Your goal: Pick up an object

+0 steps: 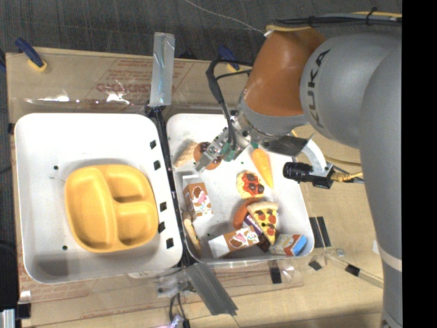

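Grey arm (362,67) of mine looms closest, reaching over the right white bin (300,197). End effector (217,152) sits by a red-brown round toy (205,153) at the bin's upper left; grip state unreadable. Yellow divided tray (109,207) in left bin (34,135).

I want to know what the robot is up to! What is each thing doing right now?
Gripper: low in the right bin, at a small reddish toy; a hold is too unclear to call.
Yellow divided tray: flat in the left bin, right way up.
Carrot: lying flat in the right bin.
Pizza slice: lying on top of other toys.
Small carton: lying flat.
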{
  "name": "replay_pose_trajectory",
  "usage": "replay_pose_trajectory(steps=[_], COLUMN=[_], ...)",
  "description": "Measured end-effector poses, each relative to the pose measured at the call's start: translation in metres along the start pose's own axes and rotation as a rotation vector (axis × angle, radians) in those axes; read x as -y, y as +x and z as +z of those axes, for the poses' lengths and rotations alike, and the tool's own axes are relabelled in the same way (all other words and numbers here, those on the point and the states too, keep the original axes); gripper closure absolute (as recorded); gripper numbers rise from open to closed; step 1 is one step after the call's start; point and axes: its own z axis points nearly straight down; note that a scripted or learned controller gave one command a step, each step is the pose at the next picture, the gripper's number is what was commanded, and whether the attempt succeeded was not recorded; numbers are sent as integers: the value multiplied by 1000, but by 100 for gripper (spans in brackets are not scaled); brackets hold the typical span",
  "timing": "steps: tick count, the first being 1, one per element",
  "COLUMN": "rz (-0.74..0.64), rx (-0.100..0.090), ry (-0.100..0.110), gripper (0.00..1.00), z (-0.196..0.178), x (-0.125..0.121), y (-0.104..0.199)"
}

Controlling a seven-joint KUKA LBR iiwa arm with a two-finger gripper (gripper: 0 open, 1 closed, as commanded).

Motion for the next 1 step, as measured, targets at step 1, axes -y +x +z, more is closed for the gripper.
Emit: replay_pose_trajectory(steps=[1], rz=[-86], rx=[-3], ry=[2], gripper=[100], z=[22], x=[-49], y=[-15])
